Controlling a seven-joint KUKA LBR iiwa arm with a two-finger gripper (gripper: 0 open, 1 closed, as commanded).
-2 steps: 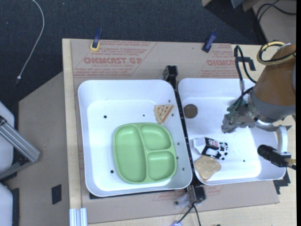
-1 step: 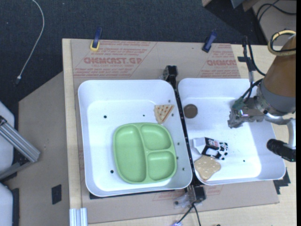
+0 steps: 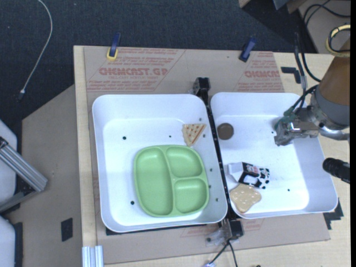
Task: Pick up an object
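1. Object candidates are lying in both bins; four loose items are counted, plus one tray.
2. The gripper (image 3: 285,131) is hanging over the right bin (image 3: 311,202), near its upper right area, with nothing showing between its fingers; the width of its opening cannot be told.
3. Nearest to it, a single round brown disc (image 3: 225,130) is sitting by the right bin's left wall.
4. Lower down, one black-and-white packet (image 3: 253,174) is lying just above one tan bread-shaped piece (image 3: 245,198); its print is too small to read.
5. The left bin (image 3: 108,127) is holding one green three-compartment tray (image 3: 170,179) and one tan waffle-patterned wedge (image 3: 193,132).
6. The cardboard sheet (image 3: 89,82) beneath is showing red print reading "CHEMCAST GP", repeated.
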